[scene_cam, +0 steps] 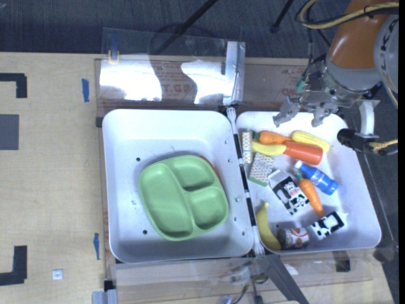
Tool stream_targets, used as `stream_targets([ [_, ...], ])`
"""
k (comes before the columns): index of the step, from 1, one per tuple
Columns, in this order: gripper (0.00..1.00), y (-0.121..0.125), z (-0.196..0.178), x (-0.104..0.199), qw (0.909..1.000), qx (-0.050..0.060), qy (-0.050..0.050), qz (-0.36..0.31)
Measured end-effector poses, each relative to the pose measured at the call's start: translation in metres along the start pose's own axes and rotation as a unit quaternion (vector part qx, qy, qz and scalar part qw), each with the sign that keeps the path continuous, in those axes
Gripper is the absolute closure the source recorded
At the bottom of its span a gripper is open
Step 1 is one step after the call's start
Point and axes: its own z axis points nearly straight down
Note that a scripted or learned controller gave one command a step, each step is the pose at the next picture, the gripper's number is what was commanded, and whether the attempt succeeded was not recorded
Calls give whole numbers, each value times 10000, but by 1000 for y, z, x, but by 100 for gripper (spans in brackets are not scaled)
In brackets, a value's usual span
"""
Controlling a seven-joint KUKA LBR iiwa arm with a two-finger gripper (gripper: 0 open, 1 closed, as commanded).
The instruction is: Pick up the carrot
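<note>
I judge that I am in the approach step: the end effector (308, 111) hangs over the far edge of the right bin (366, 198), its two fingers spread apart with nothing between them. The carrot (311, 196) lies in the middle of this bin, nearer to me than the end effector and well apart from it. It is a small orange cone, lying slanted, its thick end toward the far left and its thin point toward the near right. Its far end touches a blue bottle (318, 178), and a black-and-white block (289, 192) lies just beside it on the left. For the next move, I think the arm must travel toward the near side, turn the fingers across the narrow body of the carrot, and descend between these neighbours. I must not confuse it with another orange piece (302, 151) at the far side, or with the green plate (183, 196) in the left bin (120, 138).
</note>
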Motion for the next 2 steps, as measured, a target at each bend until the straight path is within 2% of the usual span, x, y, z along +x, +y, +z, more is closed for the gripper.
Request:
stream_targets([
  [1,0,18,69,-1,9997,-2,1,-253],
  [2,0,14,122,-13,9999,-128,-15,-71],
])
